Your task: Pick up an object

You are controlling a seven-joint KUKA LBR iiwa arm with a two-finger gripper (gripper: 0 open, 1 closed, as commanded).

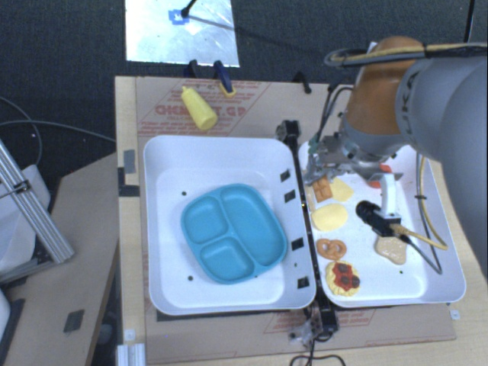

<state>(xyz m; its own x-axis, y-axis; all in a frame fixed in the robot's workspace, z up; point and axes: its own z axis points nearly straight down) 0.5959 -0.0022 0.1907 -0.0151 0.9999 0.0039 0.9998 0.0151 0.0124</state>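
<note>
Camera view: the fixed camera looks down on both bins, and the arm reaches in from the right.
Gripper: the gripper [319, 168] is low over the far left corner of the right bin [450, 280], close to the wall between the two bins.
Gripper state: the wrist hides how far open it is, so I cannot tell. Nothing can be seen held in it.
Nearest thing: an orange waffle piece [322, 190] lies just beside the gripper on the near side, touching or nearly touching a pale yellow slab [342, 191].
Other things in the right bin: a yellow rounded piece [329, 218], a pretzel [331, 248], a pizza slice [344, 277], a tan flat piece [392, 251] and a white stick-like thing [390, 195].
Left bin: the left bin [164, 204] holds a blue divided plate [232, 233], well apart from the gripper.
Outside the bins: a yellow bottle [198, 107] lies on the bench beyond the left bin.
Step in hand: this looks like the approach or the descent onto a target, most likely the waffle piece. No grasp can be confirmed yet.
Next move calls for: centring over one piece alone, well clear of the bin wall and of the neighbouring slab, then closing firmly on it and lifting straight up.
Risk: the pieces are flat and crowded together, so a grip may slip or catch two of them.
</note>
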